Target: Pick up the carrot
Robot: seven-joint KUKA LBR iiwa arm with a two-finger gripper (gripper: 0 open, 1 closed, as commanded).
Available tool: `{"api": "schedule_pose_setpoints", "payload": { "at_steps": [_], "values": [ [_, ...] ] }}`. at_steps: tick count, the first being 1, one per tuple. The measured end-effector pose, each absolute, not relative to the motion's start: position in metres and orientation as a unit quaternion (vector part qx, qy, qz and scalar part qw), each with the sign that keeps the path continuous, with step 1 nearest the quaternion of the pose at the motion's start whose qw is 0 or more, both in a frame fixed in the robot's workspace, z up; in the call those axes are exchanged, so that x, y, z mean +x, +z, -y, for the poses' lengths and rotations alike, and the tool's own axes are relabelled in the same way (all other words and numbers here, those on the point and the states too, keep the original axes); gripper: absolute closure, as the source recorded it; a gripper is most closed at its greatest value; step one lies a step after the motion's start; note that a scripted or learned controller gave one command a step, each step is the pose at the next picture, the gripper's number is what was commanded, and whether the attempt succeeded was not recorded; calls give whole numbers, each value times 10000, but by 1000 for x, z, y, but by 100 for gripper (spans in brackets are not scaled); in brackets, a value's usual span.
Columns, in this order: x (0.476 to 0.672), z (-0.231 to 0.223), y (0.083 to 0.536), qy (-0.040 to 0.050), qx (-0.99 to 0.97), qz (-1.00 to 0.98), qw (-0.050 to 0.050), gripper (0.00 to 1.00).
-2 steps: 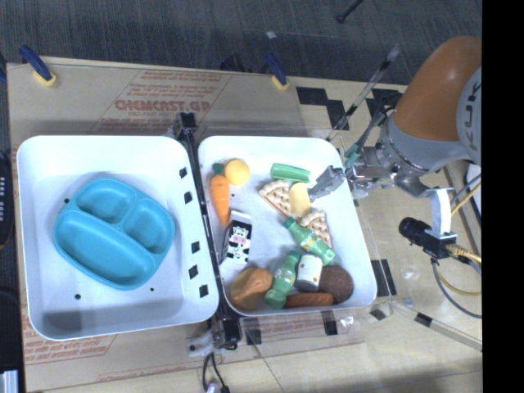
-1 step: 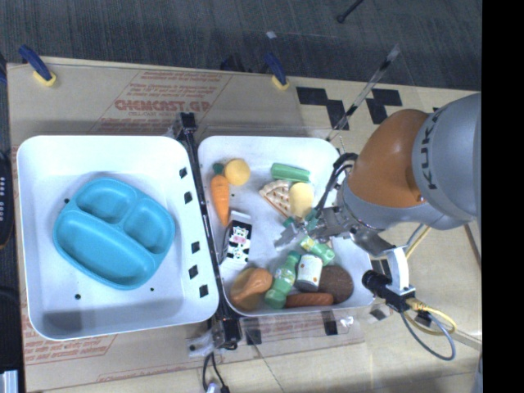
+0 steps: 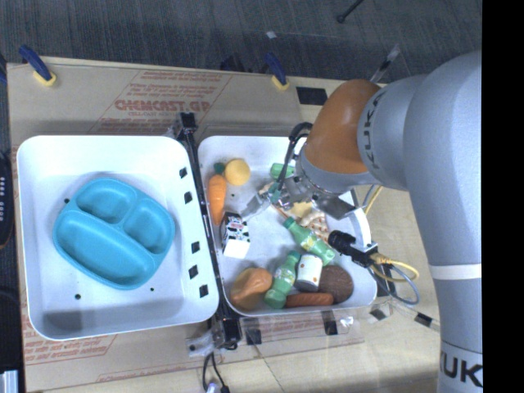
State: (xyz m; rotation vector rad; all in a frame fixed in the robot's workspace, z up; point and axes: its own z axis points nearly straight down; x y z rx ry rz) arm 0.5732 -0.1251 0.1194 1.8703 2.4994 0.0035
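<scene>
Carrot [image 3: 217,198] lying along the right bin's [image 3: 246,147] left wall, beside a yellow lemon [image 3: 237,171] | hand [image 3: 274,193] hovering over bin centre, grip state: cannot tell, possibly hidden by the wrist | arm [image 3: 426,137] reading "KUKA" | worktop [image 3: 155,97] cardboard showing red "CHEMCAST GP" print | blue tray [image 3: 115,232] sitting in left bin [image 3: 49,170]

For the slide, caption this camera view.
KUKA arm's gripper hovers in the right bin, beside the carrot along its left wall.
</scene>
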Motion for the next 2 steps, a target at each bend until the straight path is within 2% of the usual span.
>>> {"api": "schedule_pose_setpoints", "payload": {
  "at_steps": [1,2],
  "values": [
    [633,117,98,-3,6928,-7211,41,0],
    [658,98,98,-38,7052,-7090,57,0]
  ]
}}
